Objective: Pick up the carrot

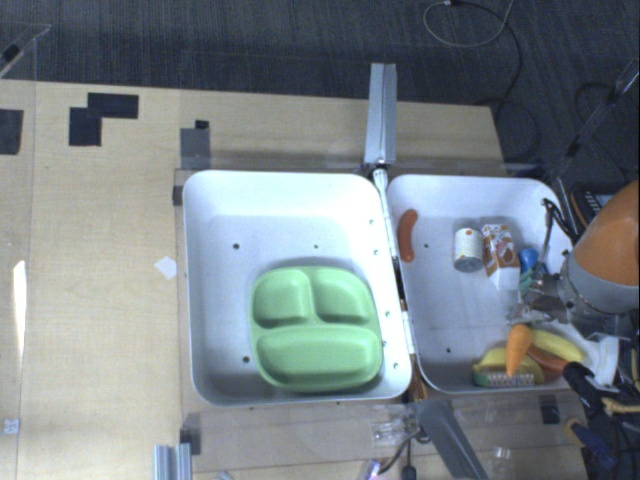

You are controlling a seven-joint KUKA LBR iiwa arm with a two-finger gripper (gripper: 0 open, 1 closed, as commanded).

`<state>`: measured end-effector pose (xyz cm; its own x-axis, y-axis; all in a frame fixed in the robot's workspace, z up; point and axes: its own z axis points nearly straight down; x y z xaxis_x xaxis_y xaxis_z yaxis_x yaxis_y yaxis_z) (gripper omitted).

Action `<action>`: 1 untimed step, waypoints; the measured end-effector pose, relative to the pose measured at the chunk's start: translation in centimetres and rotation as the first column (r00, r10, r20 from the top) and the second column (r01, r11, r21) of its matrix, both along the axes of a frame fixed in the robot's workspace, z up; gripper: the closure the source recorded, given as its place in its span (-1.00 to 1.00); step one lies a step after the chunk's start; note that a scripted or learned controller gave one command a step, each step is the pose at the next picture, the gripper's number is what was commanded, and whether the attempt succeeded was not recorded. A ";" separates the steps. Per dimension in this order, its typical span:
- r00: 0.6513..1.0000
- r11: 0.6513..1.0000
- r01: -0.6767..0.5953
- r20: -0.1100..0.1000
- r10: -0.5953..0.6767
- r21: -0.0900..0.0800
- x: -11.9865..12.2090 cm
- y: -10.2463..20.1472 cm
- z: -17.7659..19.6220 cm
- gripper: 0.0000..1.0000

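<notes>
Pale wood counter [90, 298] under dark carpet carries two white bins. From above, the left bin [215, 268] holds a green divided plate [317, 326]. The right bin [440, 308] holds a red sausage [407, 236], a white can [466, 249] and a small carton [499, 249]. The carrot [518, 348] stands tilted by a banana [556, 345] in the near right corner — the gripper [540, 303] hangs just above it, its grip impossible to judge.
</notes>
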<state>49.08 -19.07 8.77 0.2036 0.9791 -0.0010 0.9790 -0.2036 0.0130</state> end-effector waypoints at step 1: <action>0.982 0.982 0.189 -0.009 -0.189 0.003 -0.3 -0.5 0.5 -1.00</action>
